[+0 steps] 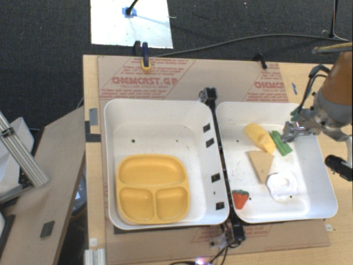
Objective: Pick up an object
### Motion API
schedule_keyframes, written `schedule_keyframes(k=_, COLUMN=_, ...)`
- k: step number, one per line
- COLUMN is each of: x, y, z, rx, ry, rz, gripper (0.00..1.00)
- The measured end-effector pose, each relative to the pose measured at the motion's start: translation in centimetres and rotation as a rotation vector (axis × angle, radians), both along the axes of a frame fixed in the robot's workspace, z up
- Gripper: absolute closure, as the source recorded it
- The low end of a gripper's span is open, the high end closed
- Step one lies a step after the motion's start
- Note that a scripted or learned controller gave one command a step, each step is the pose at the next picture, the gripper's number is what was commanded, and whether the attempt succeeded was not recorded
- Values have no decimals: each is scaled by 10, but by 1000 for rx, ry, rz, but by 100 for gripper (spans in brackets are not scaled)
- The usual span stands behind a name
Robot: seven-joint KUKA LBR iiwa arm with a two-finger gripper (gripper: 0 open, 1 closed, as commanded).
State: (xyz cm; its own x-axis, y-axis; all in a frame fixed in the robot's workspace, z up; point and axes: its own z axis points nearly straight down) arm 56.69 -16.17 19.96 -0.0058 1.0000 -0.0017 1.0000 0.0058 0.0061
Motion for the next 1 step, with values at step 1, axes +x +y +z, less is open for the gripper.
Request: schedule_keyframes(k=1, x=8, y=7, z=50, rx=0, ry=-1, rz=1, gripper=100)
